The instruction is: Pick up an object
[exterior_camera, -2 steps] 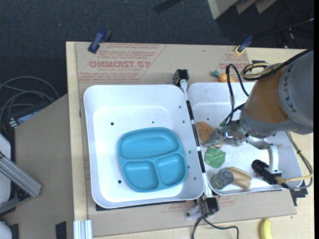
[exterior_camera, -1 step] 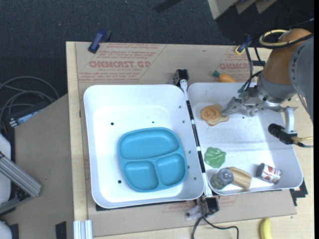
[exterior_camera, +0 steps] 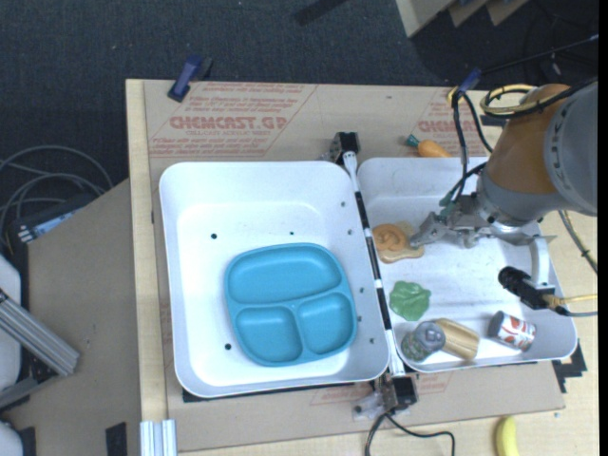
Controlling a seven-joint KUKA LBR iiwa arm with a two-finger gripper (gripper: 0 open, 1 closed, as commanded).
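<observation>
1. shallow white left bin (exterior_camera: 190, 255): carries a sky-blue, three-compartment plastic tray (exterior_camera: 285, 302); lies well apart from the work and seems to play no part in this step.
2. shallow white right bin (exterior_camera: 418, 174): holds all the loose things on offer for picking.
3. grey arm with the orange band (exterior_camera: 532, 155): reaches in from the right and bends low over the upper half of the right bin.
4. gripper (exterior_camera: 425, 237): sits down near the bin floor, pointing left, touching or just beside the tan object; cannot tell how far open, nor whether anything is caught in it.
5. tan, coiled, pretzel-like object (exterior_camera: 389, 241): lies in the right bin's upper half, close against the wall shared with the left bin; looks to be the chosen target.
6. step in hand, as a judgement: closing in on that tan object, with no lift yet. calls next for a sure close around it, then a straight rise clear of the wall; risks shoving it against the wall instead.
7. green, crumpled, leaf-like piece (exterior_camera: 410, 299): rests just below the target, apart from the gripper.
</observation>
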